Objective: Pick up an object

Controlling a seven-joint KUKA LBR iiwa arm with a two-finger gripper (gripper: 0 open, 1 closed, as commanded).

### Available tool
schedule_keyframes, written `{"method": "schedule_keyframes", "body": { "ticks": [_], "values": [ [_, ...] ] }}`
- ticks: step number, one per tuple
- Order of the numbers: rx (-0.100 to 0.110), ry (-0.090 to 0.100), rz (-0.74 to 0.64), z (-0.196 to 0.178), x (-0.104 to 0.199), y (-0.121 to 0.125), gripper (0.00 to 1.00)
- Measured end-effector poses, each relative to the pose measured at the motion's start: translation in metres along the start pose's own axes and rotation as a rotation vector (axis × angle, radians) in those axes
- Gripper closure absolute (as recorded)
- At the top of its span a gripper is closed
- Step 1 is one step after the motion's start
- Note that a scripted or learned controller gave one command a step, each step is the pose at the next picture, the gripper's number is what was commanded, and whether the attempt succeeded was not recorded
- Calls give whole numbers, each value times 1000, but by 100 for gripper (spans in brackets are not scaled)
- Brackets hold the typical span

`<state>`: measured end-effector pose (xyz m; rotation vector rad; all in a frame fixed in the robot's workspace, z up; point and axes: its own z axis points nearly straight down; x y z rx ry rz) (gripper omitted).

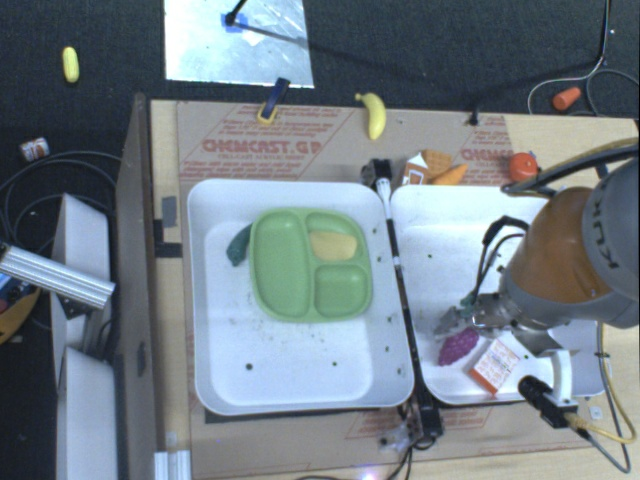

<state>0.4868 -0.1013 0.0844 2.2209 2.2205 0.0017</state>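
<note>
In the camera view the pincer [462, 318] hangs low in the right bin [440, 238], just above a small purple lumpy object [459, 346] lying near the bin's near edge, with an orange-and-white carton [493, 366] just beside it on the right; whether the pincer stands wide or narrow I cannot tell. The purple piece looks light and perhaps soft and bumpy, so a hold across its narrow middle seems safest

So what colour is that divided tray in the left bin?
Light green divided tray, seen in the camera view.
</note>
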Motion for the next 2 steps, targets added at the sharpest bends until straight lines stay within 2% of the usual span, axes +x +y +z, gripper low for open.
{"method": "schedule_keyframes", "body": {
  "ticks": [1, 2],
  "values": [
    [-6, -1, -2, -12, 1, 2, 100],
    [-13, 1, -12, -110, 59, 52, 100]
  ]
}}
